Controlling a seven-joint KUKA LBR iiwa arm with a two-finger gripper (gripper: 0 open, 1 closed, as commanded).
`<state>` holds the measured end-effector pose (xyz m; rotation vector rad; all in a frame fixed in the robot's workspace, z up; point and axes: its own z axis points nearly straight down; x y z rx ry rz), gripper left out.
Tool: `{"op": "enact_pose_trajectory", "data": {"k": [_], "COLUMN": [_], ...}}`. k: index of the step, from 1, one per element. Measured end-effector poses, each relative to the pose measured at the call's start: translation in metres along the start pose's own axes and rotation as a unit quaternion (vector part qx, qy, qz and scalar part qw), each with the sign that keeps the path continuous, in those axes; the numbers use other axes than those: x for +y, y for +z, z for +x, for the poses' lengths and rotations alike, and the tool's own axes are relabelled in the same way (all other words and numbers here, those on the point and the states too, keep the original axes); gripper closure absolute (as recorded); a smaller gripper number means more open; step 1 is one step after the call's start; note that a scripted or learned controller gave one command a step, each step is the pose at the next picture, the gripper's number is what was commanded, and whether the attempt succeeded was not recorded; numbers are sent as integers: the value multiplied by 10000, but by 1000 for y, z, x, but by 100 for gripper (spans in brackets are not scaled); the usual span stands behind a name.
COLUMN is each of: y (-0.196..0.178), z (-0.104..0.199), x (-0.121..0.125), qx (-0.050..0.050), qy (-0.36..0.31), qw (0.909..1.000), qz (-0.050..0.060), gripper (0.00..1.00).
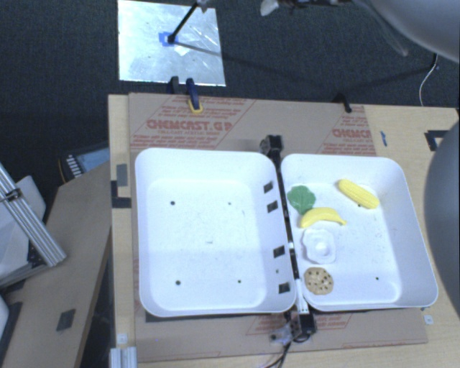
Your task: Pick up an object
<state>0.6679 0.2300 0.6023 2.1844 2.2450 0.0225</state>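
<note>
Arm [417, 25] visible at upper right of frame as a large smooth grey rounded housing, blurred and out of focus, pale highlight along its curved lower edge. Second grey rounded section [444, 198] at the right edge, mid-height, same matte grey, soft convex outline, no seams or screws resolvable. A thin pale cable [430, 77] hangs below the upper housing, near the right edge. At the top centre a small whitish part [270, 6] sits on a dark slim structure; detail too blurred to tell.
</note>
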Motion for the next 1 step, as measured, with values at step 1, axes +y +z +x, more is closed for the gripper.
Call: {"op": "enact_pose_trajectory", "data": {"k": [1], "y": [0], "z": [0], "x": [0], "qx": [0], "qy": [0], "qw": [10000], "qz": [0], "gripper": [0]}}
